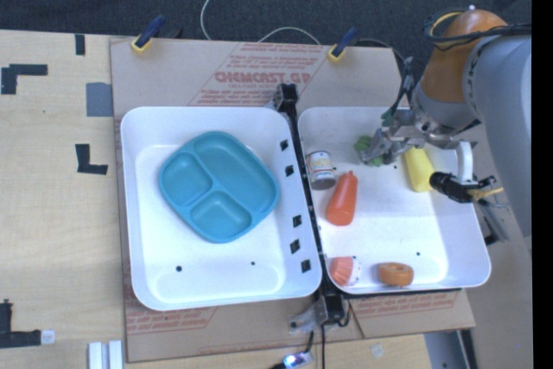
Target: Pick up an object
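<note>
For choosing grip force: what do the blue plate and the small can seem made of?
The blue plate looks like matte moulded plastic: even colour, soft rounded compartments. The small can seems metal, with a greyish shiny side, though it is too small to be sure.

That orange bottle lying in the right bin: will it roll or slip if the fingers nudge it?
The orange bottle lies on its side, so it would probably roll sideways. Its tapered, smooth-looking body may slip. The small can sits close by and might get bumped.
</note>
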You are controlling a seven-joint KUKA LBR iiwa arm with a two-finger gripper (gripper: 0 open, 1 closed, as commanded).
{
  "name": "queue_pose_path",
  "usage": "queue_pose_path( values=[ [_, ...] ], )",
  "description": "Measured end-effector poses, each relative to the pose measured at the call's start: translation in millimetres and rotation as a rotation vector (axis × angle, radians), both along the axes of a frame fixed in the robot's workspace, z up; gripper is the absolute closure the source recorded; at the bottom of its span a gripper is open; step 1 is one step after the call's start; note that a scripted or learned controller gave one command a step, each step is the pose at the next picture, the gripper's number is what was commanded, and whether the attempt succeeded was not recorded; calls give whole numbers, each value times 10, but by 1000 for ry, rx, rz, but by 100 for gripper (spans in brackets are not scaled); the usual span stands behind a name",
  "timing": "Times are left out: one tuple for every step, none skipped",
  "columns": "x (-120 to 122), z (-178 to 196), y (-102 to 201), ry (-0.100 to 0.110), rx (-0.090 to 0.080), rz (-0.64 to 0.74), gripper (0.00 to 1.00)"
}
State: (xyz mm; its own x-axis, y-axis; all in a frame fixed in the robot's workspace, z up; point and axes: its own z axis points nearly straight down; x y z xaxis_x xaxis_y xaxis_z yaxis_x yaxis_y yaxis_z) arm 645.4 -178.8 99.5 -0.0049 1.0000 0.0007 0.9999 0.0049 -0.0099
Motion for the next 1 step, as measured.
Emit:
queue_pose_path(
  values=[
    [10, 417, 7, -11, -1, -4, 100]
  ],
)
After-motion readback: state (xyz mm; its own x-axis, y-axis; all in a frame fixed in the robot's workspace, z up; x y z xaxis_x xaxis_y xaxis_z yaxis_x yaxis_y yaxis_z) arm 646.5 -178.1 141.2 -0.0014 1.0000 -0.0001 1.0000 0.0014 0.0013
